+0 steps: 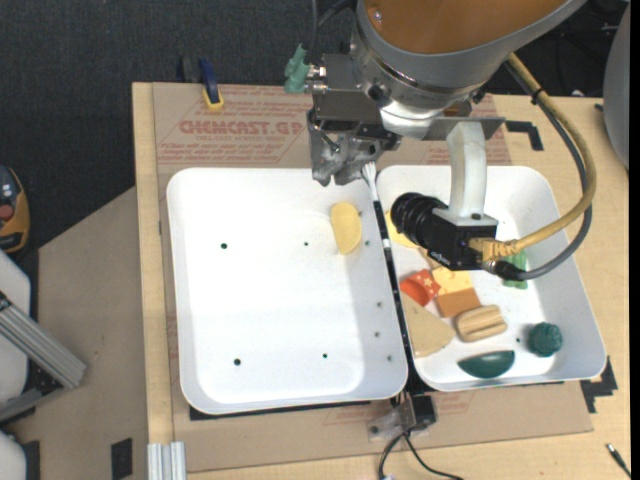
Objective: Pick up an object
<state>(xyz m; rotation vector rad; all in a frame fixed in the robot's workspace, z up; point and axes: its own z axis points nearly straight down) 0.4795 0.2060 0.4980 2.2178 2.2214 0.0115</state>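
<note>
Under arm (pixel 450 28), fingers (pixel 335 168) blurred; yellow piece (pixel 346 228) just below.

We read 1 marking: red printed lettering "CHEMCAST G P" (pixel 241 126) on the brown board (pixel 160 168) beneath the 2 bins, along its far edge, left of the arm. The lettering runs on to the right under the gripper hardware, where we cannot read it.

Arm in from right, claw (pixel 340 171) pointing down.
</note>
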